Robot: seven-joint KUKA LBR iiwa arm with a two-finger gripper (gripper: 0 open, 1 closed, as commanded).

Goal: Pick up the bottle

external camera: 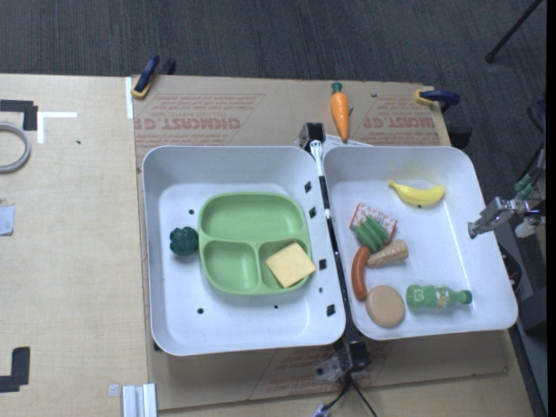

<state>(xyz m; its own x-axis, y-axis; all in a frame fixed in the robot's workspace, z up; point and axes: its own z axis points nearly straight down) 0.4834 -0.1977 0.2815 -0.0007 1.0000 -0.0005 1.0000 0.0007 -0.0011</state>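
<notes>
The bottle [439, 298] is small, green and clear with a white label. It lies on its side in the near right corner of the right bin [452, 233], cap pointing right. My gripper [497, 219] shows only as a small metal part at the view's right side, just outside the right bin's right rim. It sits above and to the right of the bottle, well apart from it, with nothing seen held in it.
The right bin also holds a banana [417, 193], a sausage [360, 272], a round bun [386, 306] next to the bottle, a cone [388, 253] and a green vegetable [373, 231]. The left bin holds a green divided plate [234, 220] with a yellow block [289, 264]. A carrot [339, 109] lies behind the bins.
</notes>
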